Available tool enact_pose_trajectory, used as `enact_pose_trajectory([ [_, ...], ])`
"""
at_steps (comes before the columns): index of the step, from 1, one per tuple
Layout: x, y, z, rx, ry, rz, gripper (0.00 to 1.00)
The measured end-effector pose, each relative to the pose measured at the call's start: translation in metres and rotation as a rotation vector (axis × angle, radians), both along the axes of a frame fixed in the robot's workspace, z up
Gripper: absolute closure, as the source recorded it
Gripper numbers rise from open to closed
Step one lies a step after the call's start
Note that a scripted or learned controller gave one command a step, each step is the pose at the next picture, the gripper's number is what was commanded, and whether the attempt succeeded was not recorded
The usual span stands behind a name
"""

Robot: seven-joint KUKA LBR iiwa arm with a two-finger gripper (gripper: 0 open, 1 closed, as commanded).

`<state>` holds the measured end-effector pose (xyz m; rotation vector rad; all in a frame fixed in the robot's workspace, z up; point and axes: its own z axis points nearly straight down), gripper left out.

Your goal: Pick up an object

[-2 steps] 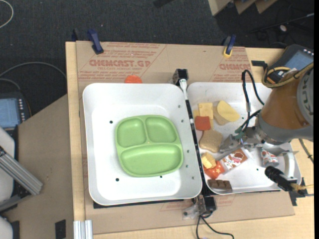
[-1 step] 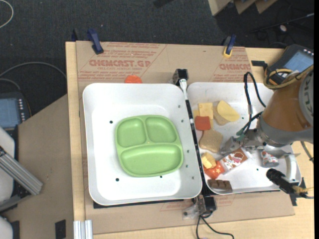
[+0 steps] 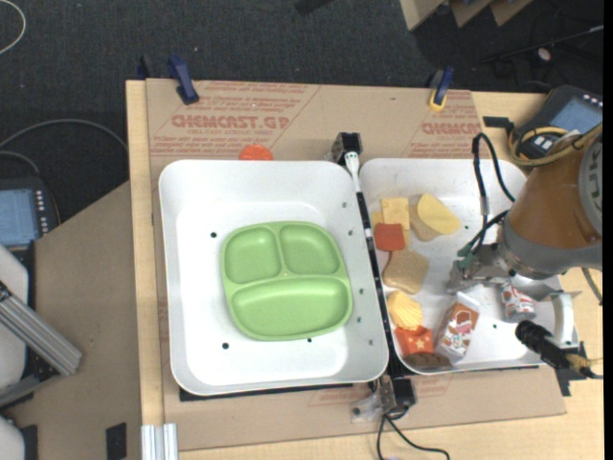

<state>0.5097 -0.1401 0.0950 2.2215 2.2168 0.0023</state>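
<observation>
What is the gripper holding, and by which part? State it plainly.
It cannot be told. The gripper is low in the right bin, just above the red-and-white carton, but nothing visibly sits between its fingers.

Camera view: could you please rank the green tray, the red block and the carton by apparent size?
1. Green tray
2. Carton
3. Red block, though it looks only somewhat smaller than the carton.
</observation>
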Motion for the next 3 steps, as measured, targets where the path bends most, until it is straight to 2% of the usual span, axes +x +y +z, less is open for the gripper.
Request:
enact_pose_trajectory([
  [1,0.0,0.0,-0.001,0.0,0.001,0.0,0.0],
  [2,-0.033,0.001,-0.011,0.004,0.009,0.0,0.0],
  [3,-0.03,0.001,0.0,0.0,0.0,0.0,1.0],
])
